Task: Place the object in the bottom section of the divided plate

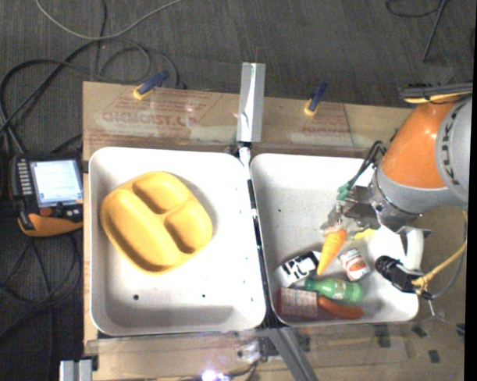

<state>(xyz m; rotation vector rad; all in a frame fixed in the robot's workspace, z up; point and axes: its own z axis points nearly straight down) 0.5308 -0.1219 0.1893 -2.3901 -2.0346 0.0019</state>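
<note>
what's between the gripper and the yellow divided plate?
In the camera view, from the gripper leftward: bare white floor of the right bin, the two bins' adjoining rims, then bare floor of the left bin up to the yellow divided plate.

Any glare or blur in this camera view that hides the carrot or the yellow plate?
Camera view: light is even and soft; the yellow plate shows its three sections clearly with mild shading. The carrot is sharp enough to make out, under the gripper. Bright glare sits only at the bench's front edge, off both bins. The small items beside the carrot are slightly soft.
</note>
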